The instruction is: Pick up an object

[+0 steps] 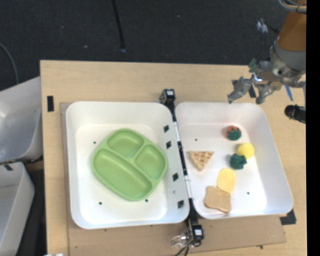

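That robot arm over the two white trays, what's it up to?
It is meant to pick something up, and nothing is in its grip yet. The gripper hangs above the far edge of the right bin, with its fingers spread. That bin holds toy food: a pizza slice, a slice of bread, a yellow piece, a yellow ball and two small dark green pieces. The left bin holds a green divided plate.
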